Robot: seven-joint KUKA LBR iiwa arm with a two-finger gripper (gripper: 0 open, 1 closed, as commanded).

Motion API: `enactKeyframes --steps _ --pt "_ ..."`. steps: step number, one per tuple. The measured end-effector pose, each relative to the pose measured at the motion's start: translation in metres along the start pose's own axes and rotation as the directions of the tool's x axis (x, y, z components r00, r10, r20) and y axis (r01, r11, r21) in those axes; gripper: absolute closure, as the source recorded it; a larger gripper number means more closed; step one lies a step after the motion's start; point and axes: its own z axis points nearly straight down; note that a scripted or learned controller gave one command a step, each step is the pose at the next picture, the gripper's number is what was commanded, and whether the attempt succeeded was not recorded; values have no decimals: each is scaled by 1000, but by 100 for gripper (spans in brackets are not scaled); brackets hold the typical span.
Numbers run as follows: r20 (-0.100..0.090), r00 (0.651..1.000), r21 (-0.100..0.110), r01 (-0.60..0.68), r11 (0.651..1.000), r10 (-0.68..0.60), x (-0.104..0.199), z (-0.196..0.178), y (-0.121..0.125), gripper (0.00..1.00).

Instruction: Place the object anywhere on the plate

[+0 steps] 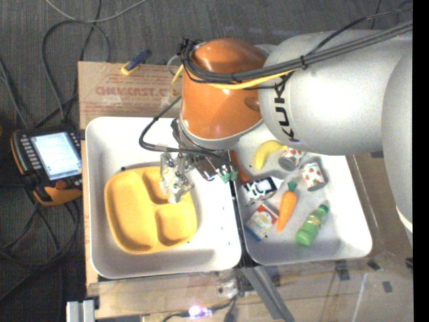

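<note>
The arm reaches in across both bins, and the gripper (pixel 175 180) hangs over the yellow divided plate (pixel 134 227) that lies in the left bin (pixel 100 139). The gripper sits above the upper right part of the plate, near the ridge between two compartments. Its state cannot be told from the camera view: the metal parts and cables at the wrist blur together, and no separate object can be made out there. The plate compartments that show carry no visible item. The right bin (pixel 348 240) holds the loose items: a banana (pixel 266 154), a carrot (pixel 287 205), a green bottle (pixel 312 225), a small carton (pixel 262 221), a black-and-white item (pixel 261 187) and two small patterned cups (pixel 301 168). Which of these is the task's object cannot be determined. As a judgement, the placement is not yet confirmed: either a small object is hidden at the gripper and the release remains, or the grasp failed and a new pick from the right bin is required.
</note>
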Motion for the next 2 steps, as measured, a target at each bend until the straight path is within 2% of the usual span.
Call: enactKeyframes --steps 1,2 --pt "-2 999 -5 41 999 -41 3 32 78 100" --pt "-4 977 -2 212 977 -212 27 80 57 100"
